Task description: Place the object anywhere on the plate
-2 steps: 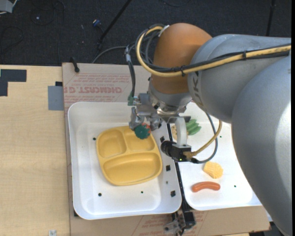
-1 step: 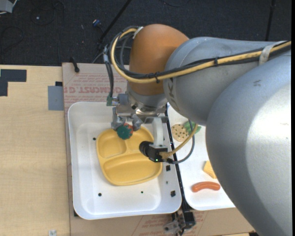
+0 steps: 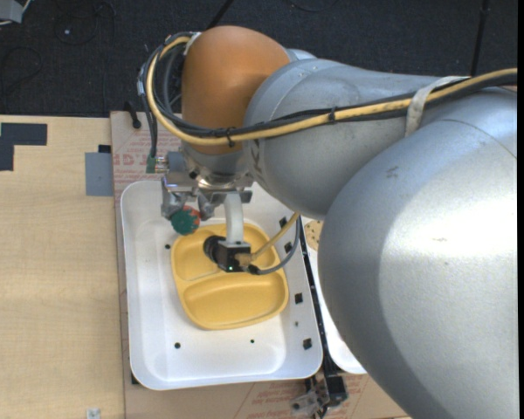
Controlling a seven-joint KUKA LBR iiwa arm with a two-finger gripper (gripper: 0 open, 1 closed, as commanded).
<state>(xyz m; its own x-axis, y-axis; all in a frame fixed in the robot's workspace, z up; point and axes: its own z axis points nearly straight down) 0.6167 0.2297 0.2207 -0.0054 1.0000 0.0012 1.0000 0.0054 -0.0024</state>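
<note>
A small green object [image 3: 185, 223], roundish with a speck of red on its upper side, sits just left of the frame's centre, right under the jaws at the end of the grey arm [image 3: 375, 173]. The jaws hang so close above it that it may be between them. The wrist hides that spot, so I cannot tell whether they are spread, pressed together or pinching it. The object shows no clear long axis, so the angle of approach likely matters little. What the coming move turns on is the yellow plate [image 3: 236, 308], which lies to the lower right of the object inside the white bin [image 3: 148, 330]. The object is at the plate's upper left rim, touching it or just beside it, with the bin's bare floor to its left. A short carry toward the lower right should put it over the plate's upper compartment, and beyond the ridge is a wider lower one. Nothing else lies on the plate's visible part to block a drop. A sliver of the second bin [image 3: 339, 356] shows at lower right under the arm, and the tabletop [image 3: 44, 269] at left carries a few dark flat patches [image 3: 13, 142], well apart from the work.
</note>
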